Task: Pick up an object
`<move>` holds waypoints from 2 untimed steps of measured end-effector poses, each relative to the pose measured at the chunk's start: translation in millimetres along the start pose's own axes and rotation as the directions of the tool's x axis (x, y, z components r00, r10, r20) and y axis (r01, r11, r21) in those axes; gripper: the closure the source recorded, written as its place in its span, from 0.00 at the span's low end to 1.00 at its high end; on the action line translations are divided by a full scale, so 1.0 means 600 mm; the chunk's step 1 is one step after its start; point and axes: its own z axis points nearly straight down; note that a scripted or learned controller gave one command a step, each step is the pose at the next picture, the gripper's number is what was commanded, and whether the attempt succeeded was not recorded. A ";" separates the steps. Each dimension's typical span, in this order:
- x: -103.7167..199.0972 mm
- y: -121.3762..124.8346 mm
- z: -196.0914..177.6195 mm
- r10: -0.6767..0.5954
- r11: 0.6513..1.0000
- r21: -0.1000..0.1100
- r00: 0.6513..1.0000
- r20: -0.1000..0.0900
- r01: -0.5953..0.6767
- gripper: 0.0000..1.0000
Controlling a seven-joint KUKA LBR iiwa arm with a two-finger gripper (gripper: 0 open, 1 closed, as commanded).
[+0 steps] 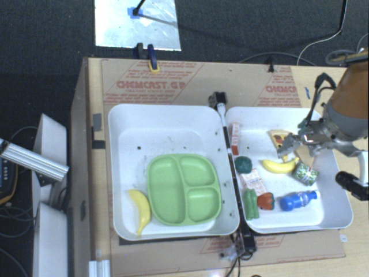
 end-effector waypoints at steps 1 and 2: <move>-0.066 0.063 0.227 0.002 1.000 0.001 1.000 0.000 -0.002 0.00; -0.066 0.066 0.208 0.001 1.000 -0.002 1.000 0.000 -0.001 1.00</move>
